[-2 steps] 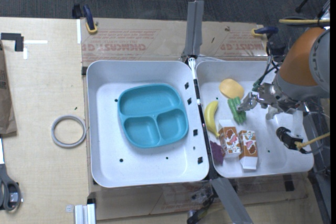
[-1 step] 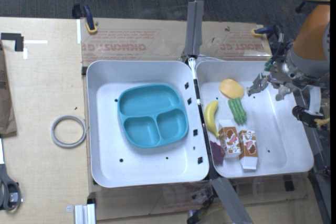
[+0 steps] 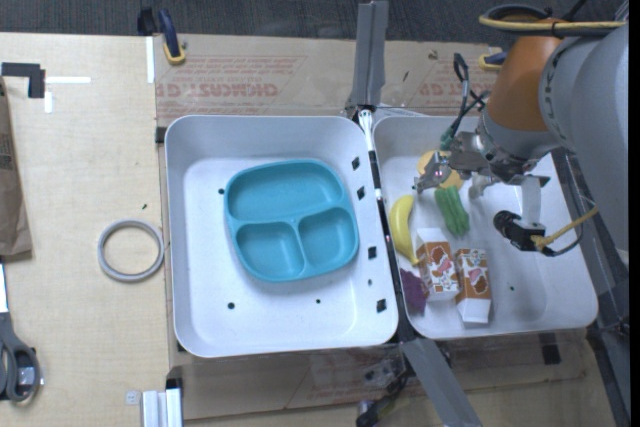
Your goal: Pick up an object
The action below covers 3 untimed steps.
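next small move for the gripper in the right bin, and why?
Probably a short descent straight down. The gripper sits over the top of the green object in the right bin, with nothing visibly held. The banana lies close on the left and the two cartons just below, so a sideways shift risks nudging those instead.

Your arm (image 3: 585,80) comes in from the right of the camera view, its broad grey link filling the upper right corner. The orange band (image 3: 520,85) sits just above the wrist, which bends down and to the left. Below it you can see the gripper (image 3: 445,177) lowered at a slant, its metal parts pointing left. Cables loop off the wrist, and a black fitting hangs at its lower side. You cannot make out the finger spacing from this angle.
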Available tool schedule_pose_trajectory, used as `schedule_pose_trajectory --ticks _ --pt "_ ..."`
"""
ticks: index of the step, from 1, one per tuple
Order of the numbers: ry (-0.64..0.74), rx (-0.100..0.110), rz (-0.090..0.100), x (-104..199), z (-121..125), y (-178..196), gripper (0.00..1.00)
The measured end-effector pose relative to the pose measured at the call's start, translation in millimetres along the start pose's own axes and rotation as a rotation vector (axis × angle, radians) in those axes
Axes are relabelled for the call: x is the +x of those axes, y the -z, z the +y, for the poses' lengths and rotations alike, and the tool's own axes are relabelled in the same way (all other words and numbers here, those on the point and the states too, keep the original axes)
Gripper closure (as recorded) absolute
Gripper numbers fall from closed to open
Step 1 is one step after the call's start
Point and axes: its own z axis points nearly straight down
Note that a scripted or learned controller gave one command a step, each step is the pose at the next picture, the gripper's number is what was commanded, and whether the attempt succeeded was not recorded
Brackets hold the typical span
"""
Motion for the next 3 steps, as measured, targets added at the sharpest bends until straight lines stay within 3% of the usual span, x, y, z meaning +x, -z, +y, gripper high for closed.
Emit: schedule_pose_trajectory --ticks 1,2,3 --pt "0.0 0.0 0.0 -0.1 0.0 0.0 0.0" --pt "0.002 0.0 -0.001 -0.6 0.2 9.2 1.0" --pt "-0.102 -0.001 -0.001 49.2 24.0 100.6 1.0"
